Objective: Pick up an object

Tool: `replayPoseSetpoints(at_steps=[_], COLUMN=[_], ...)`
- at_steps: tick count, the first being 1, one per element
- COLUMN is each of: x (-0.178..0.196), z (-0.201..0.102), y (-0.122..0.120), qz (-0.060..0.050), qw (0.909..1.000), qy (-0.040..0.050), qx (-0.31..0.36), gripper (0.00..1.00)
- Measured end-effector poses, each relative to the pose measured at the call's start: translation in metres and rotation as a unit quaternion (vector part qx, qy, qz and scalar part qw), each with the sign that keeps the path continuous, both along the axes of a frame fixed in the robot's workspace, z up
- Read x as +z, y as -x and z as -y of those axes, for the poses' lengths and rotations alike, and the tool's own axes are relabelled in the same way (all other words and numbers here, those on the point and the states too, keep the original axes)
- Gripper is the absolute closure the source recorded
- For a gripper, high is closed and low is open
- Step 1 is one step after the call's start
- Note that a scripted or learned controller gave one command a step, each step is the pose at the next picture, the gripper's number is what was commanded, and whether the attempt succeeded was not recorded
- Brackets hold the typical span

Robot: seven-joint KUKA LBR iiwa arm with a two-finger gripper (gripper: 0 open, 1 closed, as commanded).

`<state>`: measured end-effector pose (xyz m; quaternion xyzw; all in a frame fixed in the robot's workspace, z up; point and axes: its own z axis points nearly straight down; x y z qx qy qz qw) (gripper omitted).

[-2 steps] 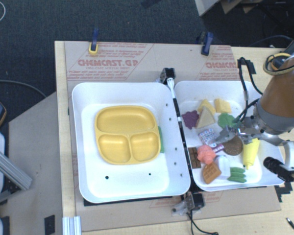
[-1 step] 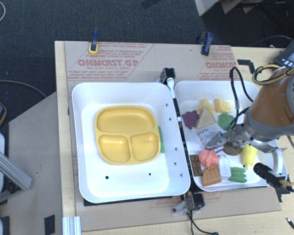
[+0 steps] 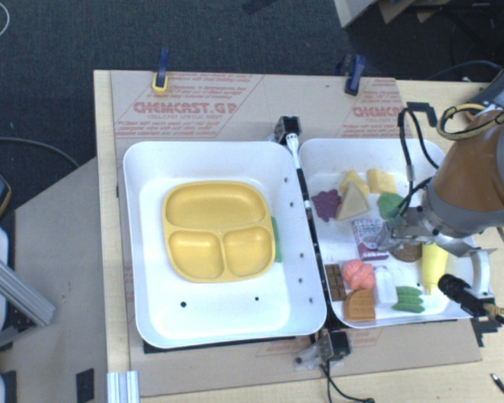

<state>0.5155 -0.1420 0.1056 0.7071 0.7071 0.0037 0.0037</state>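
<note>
I count two white bins on my bench. The left bin [image 3: 143, 225] carries one yellow divided plate [image 3: 218, 229] with three compartments, sitting nearer the bin's far edge than its near one, and one thin green strip [image 3: 275, 240] pokes out along the plate's right side.

The right bin [image 3: 319, 154] holds all the small toy foods. Near its far edge I count one purple grape bunch [image 3: 326, 203], one tan wedge [image 3: 353, 201], two pale yellow pieces [image 3: 381, 180] and one green lump [image 3: 390, 205]. Toward the near edge lie one pink piece [image 3: 359, 274], one dark brown bar [image 3: 337, 283] just left of it, one orange-brown waffle-like piece [image 3: 360, 306] at the near left corner, one green pea pod [image 3: 408, 300] and one yellow corn-like piece [image 3: 433, 263] by the right edge. One small printed packet [image 3: 367, 232] lies about the middle of the bin.

My one arm [image 3: 475, 183] comes in over the right edge of that bin, and my gripper [image 3: 396, 238] sits low over the bin's middle, just right of the packet. I cannot tell how it is set, nor whether it touches anything.
</note>
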Motion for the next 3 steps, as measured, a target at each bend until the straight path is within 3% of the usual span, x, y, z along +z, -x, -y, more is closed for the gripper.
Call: replayPoseSetpoints(at_steps=[2, 3], x=[0.108, 0.12], z=[0.006, 0.006], y=[0.007, 0.006], qz=[-0.003, -0.003], qw=[1.0, 1.0], qy=[0.0012, 0.0011], qx=[0.0, 0.0], gripper=[1.0, 1.0])
